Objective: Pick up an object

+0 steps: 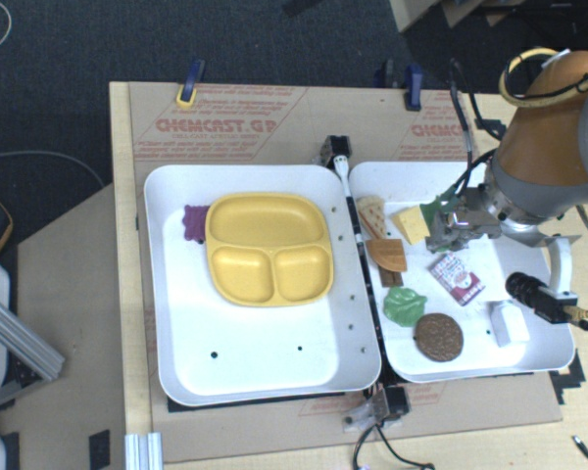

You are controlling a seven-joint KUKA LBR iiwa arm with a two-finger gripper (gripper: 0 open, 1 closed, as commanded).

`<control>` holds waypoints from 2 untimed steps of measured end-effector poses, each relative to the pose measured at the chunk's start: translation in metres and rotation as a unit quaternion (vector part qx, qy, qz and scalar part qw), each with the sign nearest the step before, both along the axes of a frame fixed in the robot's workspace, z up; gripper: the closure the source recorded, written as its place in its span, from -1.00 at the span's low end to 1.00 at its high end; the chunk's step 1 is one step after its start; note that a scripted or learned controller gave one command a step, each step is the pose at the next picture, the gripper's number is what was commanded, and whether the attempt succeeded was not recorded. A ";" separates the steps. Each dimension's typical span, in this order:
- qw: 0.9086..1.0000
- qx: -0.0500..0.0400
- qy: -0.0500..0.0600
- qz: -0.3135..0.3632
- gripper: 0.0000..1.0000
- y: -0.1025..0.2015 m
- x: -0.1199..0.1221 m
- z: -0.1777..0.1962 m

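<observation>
We see the gripper (458, 231) low over the right bin (470, 362), near its far edge; whether it is spread or pinching we cannot tell. Just beneath lies a small red-and-white packet (457, 277), the likeliest pick. We would descend straight, clear of the green leaf (404, 305) and brown disc (438, 337). The left bin (265, 360) carries a yellow tray (269, 246); dark carpet (78, 27) surrounds the bench.

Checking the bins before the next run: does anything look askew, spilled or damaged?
Nothing looks spilled or damaged. The yellow three-compartment plastic tray sits a little askew in the left white bin, partly covering a purple object at its left edge. The right white bin holds loosely scattered small items.
</observation>
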State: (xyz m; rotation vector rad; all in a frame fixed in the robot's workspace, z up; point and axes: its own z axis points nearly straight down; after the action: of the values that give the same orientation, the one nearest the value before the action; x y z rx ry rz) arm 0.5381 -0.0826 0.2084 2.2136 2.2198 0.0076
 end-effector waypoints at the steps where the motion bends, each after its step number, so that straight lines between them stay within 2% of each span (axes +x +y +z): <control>1: 1.000 0.000 0.002 -0.001 1.00 0.000 0.001 0.018; 2: 1.000 0.001 0.005 -0.001 1.00 0.004 0.003 0.006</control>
State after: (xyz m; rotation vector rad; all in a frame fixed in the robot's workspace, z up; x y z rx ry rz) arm 0.5412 -0.0783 0.2146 2.2220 2.2237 -0.0026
